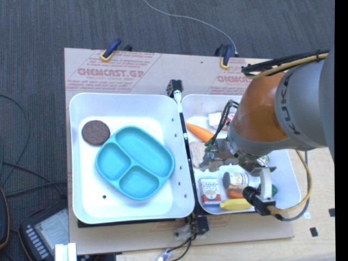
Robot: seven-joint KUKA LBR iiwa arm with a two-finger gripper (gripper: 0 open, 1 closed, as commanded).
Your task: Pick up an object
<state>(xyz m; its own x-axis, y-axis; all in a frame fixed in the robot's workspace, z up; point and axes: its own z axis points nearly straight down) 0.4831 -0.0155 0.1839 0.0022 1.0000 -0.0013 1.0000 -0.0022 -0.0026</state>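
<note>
Camera view: my arm (283, 110) hangs low over the right bin (291, 186), its pincer (217, 157) among the clutter there; I cannot tell how it stands. An orange carrot (198, 130) lies just beside it, a yellow piece (235, 204) near the front wall. Left bin (79, 145) holds a blue divided tray (134, 162) and a brown disc (95, 132).

A dark grey ribbed carpet (49, 15) surrounds a brown printed board (130, 72), with a thin white cable (179, 16) trailing across the floor.
</note>
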